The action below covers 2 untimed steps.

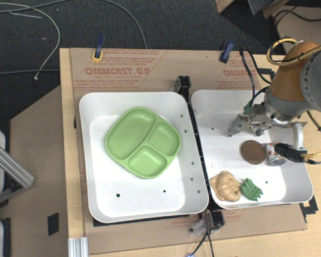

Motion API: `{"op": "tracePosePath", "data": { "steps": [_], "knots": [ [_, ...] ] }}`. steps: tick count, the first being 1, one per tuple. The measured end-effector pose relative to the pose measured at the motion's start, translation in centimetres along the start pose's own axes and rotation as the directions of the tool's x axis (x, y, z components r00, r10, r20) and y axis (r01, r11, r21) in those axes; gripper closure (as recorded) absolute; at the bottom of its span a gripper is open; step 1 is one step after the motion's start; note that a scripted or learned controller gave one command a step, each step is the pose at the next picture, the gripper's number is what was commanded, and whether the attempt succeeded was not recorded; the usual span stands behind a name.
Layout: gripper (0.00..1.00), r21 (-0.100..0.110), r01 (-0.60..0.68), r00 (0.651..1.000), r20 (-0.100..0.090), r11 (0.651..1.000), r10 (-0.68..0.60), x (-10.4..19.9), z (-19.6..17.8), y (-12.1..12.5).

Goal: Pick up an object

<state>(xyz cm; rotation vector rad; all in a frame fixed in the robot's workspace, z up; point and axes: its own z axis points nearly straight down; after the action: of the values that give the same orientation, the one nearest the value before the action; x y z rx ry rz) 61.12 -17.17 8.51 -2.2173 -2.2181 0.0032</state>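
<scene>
In the right bin (219, 106), a round brown cookie-like object (252, 151) lies near the middle. A tan lumpy toy (227, 186) and a green leafy toy (251, 189) rest by the bin's front edge. A small red, white and black item (281, 153) lies right of the brown object. My gripper (250, 125) hangs just above and behind the brown object, its fingers spread apart with nothing between them. The grey arm with its orange band (294, 71) comes in from the right.
The left bin (96, 143) holds a green divided plate (143, 142) lying flat near its middle. Black clips (183, 83) join the bins at the back and front. Blue clamps (99, 46) hold the cardboard base. Cables run behind the right bin.
</scene>
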Motion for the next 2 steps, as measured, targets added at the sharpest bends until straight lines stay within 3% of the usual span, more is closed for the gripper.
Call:
{"op": "tracePosePath", "data": {
  "steps": [1, 2],
  "knots": [
    [1.0, -0.006, 0.0, 1.0, 0.001, 1.0, 0.0, 0.0, -1.5, 0.2],
    [1.0, -0.01, 0.001, 1.0, 0.004, 1.0, 0.0, 0.0, -5.8, 0.4]
  ]
}}
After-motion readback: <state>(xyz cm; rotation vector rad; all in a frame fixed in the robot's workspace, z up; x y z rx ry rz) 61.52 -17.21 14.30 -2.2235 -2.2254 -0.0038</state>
